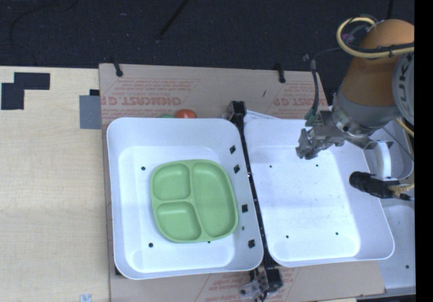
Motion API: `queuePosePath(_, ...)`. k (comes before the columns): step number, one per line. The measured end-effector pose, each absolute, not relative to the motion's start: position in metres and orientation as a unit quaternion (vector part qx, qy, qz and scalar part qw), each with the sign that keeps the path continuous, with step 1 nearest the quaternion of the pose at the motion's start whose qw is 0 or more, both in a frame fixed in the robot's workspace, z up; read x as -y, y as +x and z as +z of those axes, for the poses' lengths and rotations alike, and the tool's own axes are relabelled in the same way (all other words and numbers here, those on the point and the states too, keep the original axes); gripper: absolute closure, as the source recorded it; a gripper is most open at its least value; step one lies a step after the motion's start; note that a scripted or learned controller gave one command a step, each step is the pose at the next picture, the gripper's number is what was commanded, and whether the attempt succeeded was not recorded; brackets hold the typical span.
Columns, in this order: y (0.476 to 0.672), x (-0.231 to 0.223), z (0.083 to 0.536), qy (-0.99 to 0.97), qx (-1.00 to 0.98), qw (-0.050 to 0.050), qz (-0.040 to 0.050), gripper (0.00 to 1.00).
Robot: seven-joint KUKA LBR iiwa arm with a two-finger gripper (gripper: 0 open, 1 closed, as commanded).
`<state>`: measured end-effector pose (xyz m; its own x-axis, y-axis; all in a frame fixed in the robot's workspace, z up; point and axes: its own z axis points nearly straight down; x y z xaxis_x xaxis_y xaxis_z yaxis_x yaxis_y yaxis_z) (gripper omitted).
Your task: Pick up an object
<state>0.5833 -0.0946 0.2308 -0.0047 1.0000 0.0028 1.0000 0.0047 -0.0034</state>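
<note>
Dark carpet lies behind a pale wooden bench bearing two white bins on cardboard. Whether the gripper (310, 145) is wide or closed, I cannot tell; it hangs at about one o'clock over the right bin (325, 240). Judging by this, the reach has not begun. Next comes a crossing toward nine o'clock, to the green divided plate (194, 200) in the left bin (128, 158).
</note>
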Motion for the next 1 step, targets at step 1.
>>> queuePosePath(1, 0.5771, 0.041, 0.2206, -0.706, 0.708, 0.003, 0.0008, 1.0)
